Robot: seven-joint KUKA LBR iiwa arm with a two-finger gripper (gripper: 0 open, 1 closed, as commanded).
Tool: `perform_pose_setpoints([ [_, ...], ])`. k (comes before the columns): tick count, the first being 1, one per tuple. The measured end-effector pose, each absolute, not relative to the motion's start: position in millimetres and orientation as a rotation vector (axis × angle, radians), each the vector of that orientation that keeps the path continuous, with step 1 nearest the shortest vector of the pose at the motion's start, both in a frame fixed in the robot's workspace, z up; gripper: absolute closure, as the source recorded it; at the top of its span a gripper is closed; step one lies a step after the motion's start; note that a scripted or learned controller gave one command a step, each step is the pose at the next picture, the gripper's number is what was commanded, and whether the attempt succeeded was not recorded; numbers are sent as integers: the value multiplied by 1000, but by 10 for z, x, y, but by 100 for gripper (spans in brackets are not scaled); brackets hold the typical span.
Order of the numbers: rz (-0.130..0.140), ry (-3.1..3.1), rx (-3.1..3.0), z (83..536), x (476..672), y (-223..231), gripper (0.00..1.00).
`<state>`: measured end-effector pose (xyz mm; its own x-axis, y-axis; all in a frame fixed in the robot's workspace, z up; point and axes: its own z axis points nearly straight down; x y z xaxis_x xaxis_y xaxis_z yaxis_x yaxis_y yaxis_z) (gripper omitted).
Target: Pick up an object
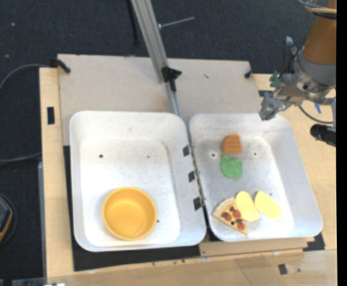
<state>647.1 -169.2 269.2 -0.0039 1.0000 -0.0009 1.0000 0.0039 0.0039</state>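
Note:
The right bin (292, 159) holds a small orange-brown block (232, 143) at its upper middle. A green round piece (231, 167) lies just below that block. Near the bin's front lie a pizza slice (230, 215) and two yellow oval pieces (246, 206), (268, 204). A yellow bowl (130, 213) sits in the left bin (102, 136) at its front. My gripper (269, 109) hangs above the right bin's far right corner, away from all the pieces and with nothing seen in it.
A slanted aluminium post (152, 37) rises from behind the two bins to the top of the view. The arm's orange band (322, 40) is at the upper right. A black cable (6, 82) runs along the left of the bench.

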Motion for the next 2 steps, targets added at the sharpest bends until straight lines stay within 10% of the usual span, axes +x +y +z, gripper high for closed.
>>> perform_pose_setpoints([
  [2,2,2230,2214,2513,6474,-585,100],
])
